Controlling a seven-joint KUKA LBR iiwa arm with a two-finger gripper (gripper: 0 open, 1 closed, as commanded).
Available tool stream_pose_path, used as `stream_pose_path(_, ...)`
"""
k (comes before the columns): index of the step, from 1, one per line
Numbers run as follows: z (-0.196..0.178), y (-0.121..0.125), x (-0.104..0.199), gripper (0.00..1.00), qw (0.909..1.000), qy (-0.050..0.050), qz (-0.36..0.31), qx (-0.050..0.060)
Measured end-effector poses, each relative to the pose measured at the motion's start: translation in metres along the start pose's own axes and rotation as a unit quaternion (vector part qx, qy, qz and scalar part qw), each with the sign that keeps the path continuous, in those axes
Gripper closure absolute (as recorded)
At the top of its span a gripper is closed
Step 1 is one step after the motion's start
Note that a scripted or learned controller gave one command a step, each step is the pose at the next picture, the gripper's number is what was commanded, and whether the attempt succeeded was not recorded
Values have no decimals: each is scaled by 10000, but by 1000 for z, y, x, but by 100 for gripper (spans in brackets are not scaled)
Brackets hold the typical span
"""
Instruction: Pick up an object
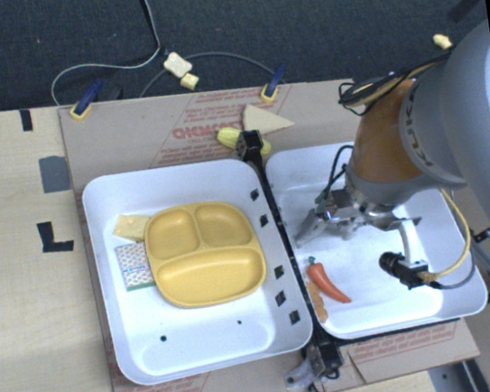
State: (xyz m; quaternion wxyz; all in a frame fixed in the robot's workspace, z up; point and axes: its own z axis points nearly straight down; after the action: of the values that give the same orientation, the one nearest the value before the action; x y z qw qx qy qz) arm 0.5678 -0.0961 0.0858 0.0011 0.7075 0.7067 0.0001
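The orange carrot point(328, 283) lies in the right bin point(381, 314), near its left wall toward the bench's front edge. It looks like a light, stiff plastic toy, smooth and tapered; gripping across its thicker middle seems safest. The tool point(309, 227) hovers just behind it, its state impossible to tell. The bin floor is flat, white, roomy.
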Motion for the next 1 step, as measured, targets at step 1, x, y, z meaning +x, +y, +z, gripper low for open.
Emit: stream_pose_path(1,0,90,-1,0,10000,-1,-26,-28)
